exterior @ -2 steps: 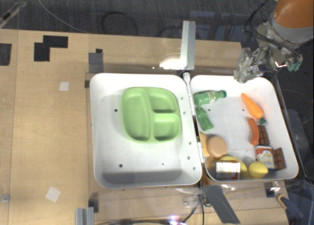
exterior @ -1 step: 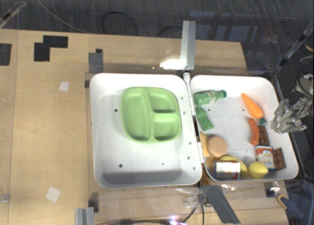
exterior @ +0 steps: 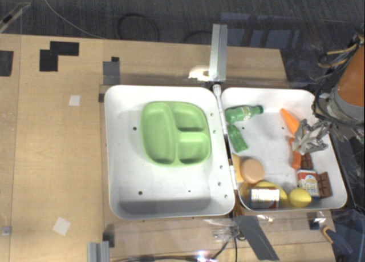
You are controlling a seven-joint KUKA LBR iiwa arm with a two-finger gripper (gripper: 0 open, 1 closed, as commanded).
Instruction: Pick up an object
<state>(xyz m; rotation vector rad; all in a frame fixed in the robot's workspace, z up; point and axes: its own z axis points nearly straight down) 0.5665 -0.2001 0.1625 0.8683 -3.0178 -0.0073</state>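
Note:
My gripper (exterior: 308,139) hangs low over the right side of the right bin (exterior: 268,141), coming in from the right edge. Just up and left of it lies an orange carrot (exterior: 289,120). A red-orange piece (exterior: 296,160) sits directly below it, partly hidden by the metal. A small red-and-white jar (exterior: 308,181) and a chocolate bar (exterior: 324,183) lie closer to the front. A green bottle (exterior: 242,112) and a green packet (exterior: 236,139) rest along the bin's left side.
A tan round bun (exterior: 252,170), a labelled can (exterior: 264,197) and a yellow lemon (exterior: 300,197) crowd the right bin's front. The left bin (exterior: 122,141) holds a green divided plate (exterior: 174,132). A metal post (exterior: 218,52) stands behind the bins.

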